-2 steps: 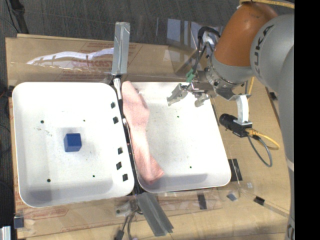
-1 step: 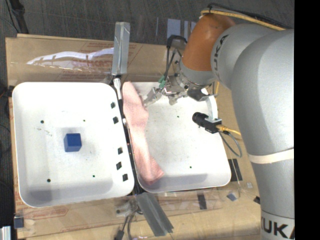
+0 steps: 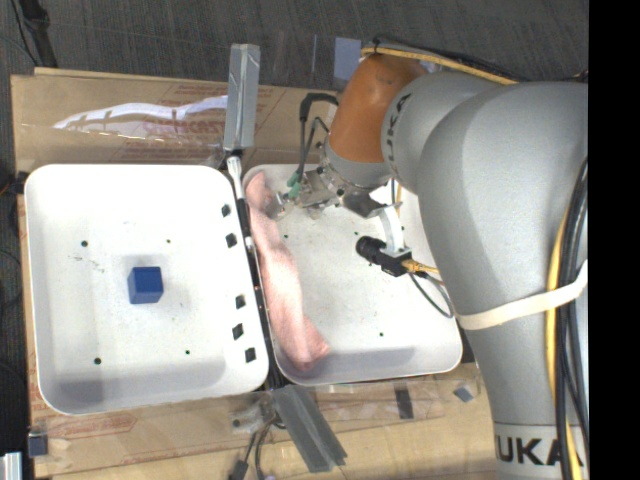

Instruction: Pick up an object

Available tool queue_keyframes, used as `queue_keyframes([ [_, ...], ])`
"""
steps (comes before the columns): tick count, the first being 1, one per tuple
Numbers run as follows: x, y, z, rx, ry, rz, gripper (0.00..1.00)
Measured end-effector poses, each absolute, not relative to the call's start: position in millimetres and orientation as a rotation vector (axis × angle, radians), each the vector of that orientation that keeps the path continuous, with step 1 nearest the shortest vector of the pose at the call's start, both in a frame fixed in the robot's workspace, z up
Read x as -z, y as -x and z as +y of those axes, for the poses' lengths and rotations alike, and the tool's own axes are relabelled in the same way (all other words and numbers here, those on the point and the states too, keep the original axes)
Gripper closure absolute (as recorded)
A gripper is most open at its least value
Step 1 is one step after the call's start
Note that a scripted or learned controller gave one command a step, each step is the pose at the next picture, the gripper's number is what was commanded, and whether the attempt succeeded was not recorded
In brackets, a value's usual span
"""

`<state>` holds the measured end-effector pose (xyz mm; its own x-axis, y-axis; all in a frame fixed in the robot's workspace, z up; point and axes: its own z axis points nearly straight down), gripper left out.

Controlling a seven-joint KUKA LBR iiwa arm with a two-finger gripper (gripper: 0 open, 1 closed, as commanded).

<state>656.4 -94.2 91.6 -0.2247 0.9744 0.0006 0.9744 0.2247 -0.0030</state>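
A fixed camera looks down at a slant on a tabletop (image 3: 120,118) covered in brown cardboard, carrying 2 shallow white bins side by side. The left bin (image 3: 60,368) holds 1 small blue cube (image 3: 146,284), sitting a little toward 9 o'clock from that bin's centre and well apart from every wall. The right bin (image 3: 350,358) holds a long pink cloth (image 3: 282,283), rolled or bunched into a soft strip that lies along the bin's 9 o'clock wall, running from the 11 o'clock corner down to about 7 o'clock. A large grey arm (image 3: 500,238) with an orange band (image 3: 362,108) above the wrist reaches in from 3 o'clock and covers much of the right bin's 1 o'clock to 4 o'clock area. Its gripper (image 3: 292,194) sits low at the 11 o'clock corner of the right bin, right at the upper end of the pink cloth, seemingly touching it. The fingers are small and tangled with green wiring at this angle, so whether they are released or clenched on the cloth cannot be told. A black fitting (image 3: 383,254) with a cable hangs from the wrist over the middle of the right bin. A grey metal bracket (image 3: 241,98) stands at 12 o'clock between the 2 bins, and another (image 3: 305,423) lies at 6 o'clock.
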Motion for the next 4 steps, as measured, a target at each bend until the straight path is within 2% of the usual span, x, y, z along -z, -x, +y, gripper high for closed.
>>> queue_keyframes([
  [1, -92, -562.9, -110, -0.003, 2.017, -2.406, 0.00],
  [2, -165, -551.5, -140, -0.001, 2.074, -2.359, 0.00],
  [3, -129, -488.6, -128, -0.003, 2.054, -2.373, 0.00],
  [4, -110, -488.0, -116, -0.002, 2.015, -2.407, 0.00],
])
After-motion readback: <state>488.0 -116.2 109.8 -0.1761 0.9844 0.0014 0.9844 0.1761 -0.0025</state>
